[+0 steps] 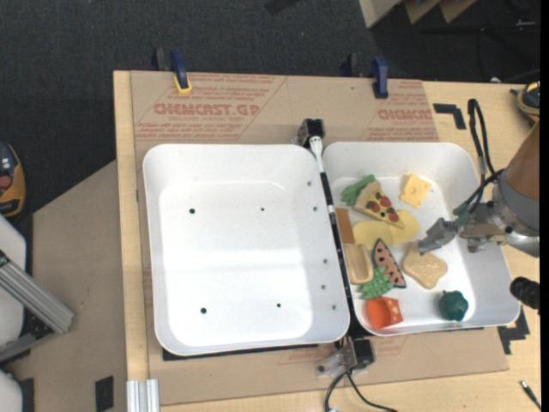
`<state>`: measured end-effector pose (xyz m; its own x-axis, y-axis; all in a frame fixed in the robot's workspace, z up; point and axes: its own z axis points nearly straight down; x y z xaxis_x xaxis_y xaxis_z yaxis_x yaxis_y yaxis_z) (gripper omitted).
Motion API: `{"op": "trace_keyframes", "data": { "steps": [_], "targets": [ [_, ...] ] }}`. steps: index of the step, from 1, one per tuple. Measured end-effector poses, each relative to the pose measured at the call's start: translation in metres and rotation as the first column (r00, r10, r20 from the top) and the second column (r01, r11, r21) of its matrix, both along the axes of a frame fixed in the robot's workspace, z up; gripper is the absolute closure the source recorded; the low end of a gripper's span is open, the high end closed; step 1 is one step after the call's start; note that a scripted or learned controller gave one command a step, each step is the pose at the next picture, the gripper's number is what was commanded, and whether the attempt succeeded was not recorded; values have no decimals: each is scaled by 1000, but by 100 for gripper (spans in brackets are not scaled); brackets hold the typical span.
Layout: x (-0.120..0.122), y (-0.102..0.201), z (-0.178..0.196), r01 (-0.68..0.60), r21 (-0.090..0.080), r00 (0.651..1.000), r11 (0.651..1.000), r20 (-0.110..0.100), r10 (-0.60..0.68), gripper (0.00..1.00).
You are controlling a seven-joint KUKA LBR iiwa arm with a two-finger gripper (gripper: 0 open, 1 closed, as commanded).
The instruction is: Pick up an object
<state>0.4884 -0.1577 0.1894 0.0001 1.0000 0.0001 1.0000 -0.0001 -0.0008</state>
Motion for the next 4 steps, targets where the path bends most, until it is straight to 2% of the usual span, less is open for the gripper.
{"op": "trace_keyframes", "data": {
  "steps": [1, 2, 3, 4],
  "targets": [
    [124, 42, -89, -7, -2, 1000, 1000, 14, 7, 0],
    [87, 48, -102, -1, -4, 1000, 1000, 10, 1, 0],
    [145, 36, -104, -2, -2, 1000, 1000, 5, 2, 0],
    [144, 36, -94, -2, -2, 1000, 1000, 5, 2, 100]
  ]
}}
